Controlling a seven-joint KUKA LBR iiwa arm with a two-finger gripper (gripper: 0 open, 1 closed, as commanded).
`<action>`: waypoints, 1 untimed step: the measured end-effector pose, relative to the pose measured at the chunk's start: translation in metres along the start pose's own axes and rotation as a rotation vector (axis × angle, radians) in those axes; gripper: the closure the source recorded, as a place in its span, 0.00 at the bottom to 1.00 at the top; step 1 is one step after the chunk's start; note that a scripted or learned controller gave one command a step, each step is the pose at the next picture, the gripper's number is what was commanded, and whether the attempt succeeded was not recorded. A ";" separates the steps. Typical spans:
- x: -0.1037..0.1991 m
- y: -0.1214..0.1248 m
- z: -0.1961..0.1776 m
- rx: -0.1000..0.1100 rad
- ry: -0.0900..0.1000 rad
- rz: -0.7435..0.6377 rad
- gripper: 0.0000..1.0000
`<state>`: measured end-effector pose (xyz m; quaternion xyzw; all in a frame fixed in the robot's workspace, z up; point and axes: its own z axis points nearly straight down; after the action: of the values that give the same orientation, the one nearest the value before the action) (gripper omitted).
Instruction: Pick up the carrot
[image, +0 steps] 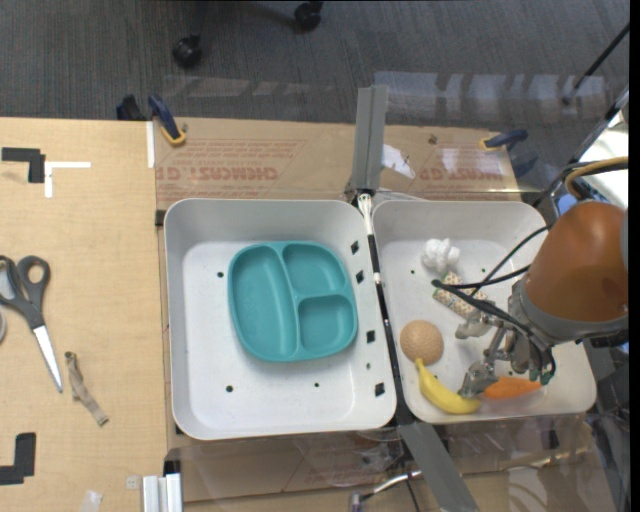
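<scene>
Gripper (487, 377) down low in the right bin (400, 250), near its front right corner, fingers pointing toward the front wall. Fingers (476, 380) set close together, only a narrow gap; tips at the left end of the carrot (512, 388). Cannot tell whether the carrot end sits between the fingers or merely touches them; no firm hold visible. Carrot lying flat on the bin floor, orange, long axis roughly left-right, stretching rightward from the fingertips under the wrist.

Arm (580, 265) reaching in from the right, orange band bulging above the wrist, wrist bent steeply down over the right bin, black cables looping across toward the bin middle.

Just left of the gripper: yellow banana (440, 390), curved, its right end touching or almost touching the fingertips. Behind the banana: tan egg-shaped ball (422, 340). Further back: speckled stick-like item (462, 300), partly behind the cables, and a white lumpy object (438, 254).

Left bin (190, 300) holding a teal divided plate (293, 300), three compartments. On the bench far left: scissors (30, 310).
</scene>
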<state>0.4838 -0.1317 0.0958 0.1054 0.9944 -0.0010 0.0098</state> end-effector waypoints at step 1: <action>-0.004 -0.033 0.002 0.000 0.011 0.166 0.00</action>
<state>0.4807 -0.1649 0.0937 0.1877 0.9822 0.0002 0.0045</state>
